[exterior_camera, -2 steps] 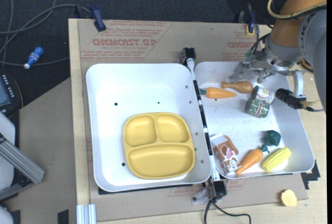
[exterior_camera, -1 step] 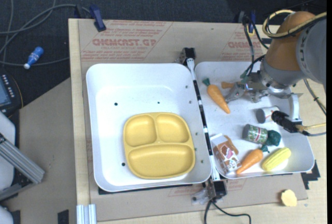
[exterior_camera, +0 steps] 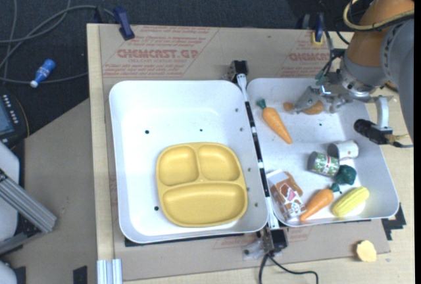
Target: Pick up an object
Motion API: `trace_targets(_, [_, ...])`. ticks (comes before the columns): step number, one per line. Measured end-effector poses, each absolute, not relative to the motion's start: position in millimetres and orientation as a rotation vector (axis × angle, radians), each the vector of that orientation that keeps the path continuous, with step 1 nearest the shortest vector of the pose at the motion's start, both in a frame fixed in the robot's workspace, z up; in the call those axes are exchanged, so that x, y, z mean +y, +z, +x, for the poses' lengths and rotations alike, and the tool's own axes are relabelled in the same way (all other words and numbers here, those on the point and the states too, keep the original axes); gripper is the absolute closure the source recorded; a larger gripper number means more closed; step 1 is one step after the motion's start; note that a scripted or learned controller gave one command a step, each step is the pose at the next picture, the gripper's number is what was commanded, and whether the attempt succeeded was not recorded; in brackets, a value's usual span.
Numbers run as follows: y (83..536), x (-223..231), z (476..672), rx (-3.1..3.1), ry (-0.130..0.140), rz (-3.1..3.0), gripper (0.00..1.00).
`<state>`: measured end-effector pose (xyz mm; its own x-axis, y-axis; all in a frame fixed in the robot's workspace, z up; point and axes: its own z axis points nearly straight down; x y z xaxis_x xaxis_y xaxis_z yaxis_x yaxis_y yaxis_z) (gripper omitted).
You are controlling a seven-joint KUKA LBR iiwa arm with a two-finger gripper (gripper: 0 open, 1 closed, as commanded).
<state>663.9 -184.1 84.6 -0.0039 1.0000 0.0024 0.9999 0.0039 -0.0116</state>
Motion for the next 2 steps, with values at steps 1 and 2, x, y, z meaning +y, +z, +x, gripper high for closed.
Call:
trace_targets(1, [85,-183,664.1,-2.217,0.013,-2.212,0.00])
trace_targets(2, [85,-212,665.0,-2.211,0.002,-2.206,0.00])
